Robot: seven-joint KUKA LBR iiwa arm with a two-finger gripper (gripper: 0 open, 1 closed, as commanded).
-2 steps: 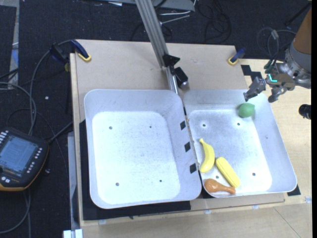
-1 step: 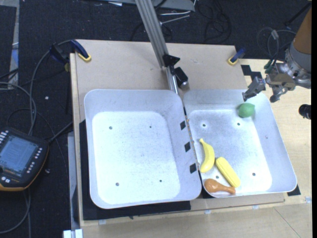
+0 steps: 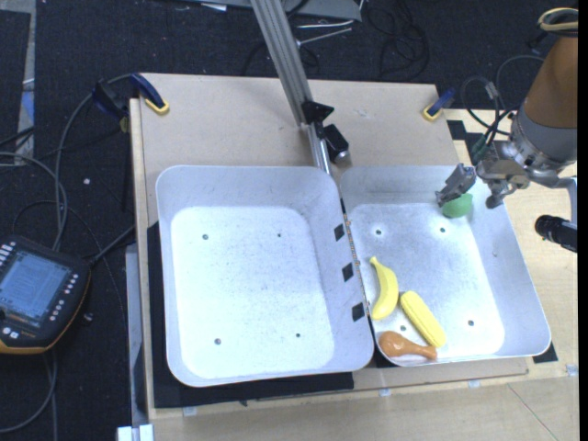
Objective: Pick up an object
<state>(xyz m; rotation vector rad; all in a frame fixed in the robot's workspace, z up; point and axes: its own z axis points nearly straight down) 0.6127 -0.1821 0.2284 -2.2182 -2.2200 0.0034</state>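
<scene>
Overhead slanted view of the desk (image 3: 239, 118) carrying two shallow white bins side by side. The arm (image 3: 556, 90) enters from the right edge, and its hand (image 3: 478, 189) hangs above the far right corner of the right bin (image 3: 478, 274). The two fingers are spread apart, one tip at the left and one at the right, with nothing gripped between them. A green object (image 3: 457, 206) lies on the bin's sloping far wall, directly beneath and just in front of the left finger; whether finger and object touch cannot be told. Near the bin's front left corner lie a banana (image 3: 385, 288), a yellow corn cob (image 3: 423, 317) just beside it, and an orange-brown drumstick-shaped piece (image 3: 405, 345) against the front rim, all well apart from the hand. The left bin (image 3: 248, 274) adjoins the right one along a shared edge. A handheld control pendant (image 3: 32, 292) rests on the floor at left.
</scene>
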